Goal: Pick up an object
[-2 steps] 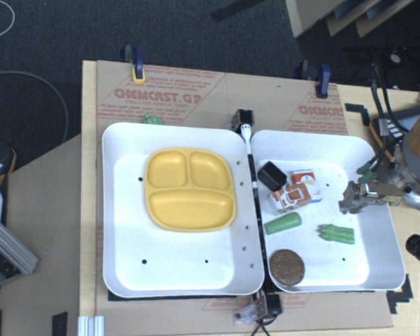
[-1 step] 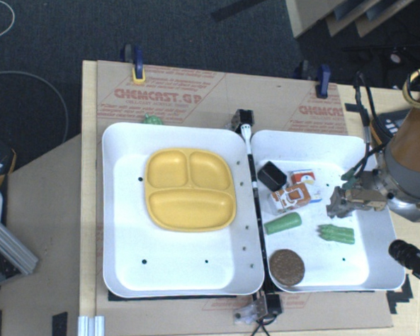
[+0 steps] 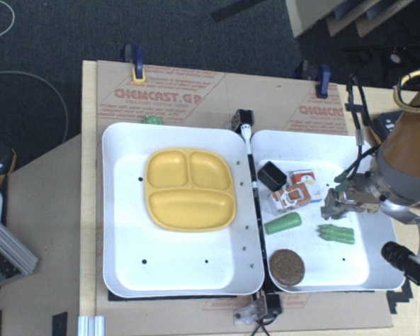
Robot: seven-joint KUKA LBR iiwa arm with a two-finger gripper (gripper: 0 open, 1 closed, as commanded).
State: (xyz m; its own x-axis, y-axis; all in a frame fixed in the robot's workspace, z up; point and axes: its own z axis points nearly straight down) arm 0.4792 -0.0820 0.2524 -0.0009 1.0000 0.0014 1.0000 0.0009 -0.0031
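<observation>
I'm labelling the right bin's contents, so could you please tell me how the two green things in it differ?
The smooth green piece is paler and lies near the bin's left wall; the bumpy green piece is darker, ridged, and lies further right, just below the end effector. Both are elongated, lie flat and rest in the right bin.

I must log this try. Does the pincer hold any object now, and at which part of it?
It cannot be told. The pincer hangs above the right white bin, near the bumpy green plastic piece, with nothing visibly gripped.
</observation>
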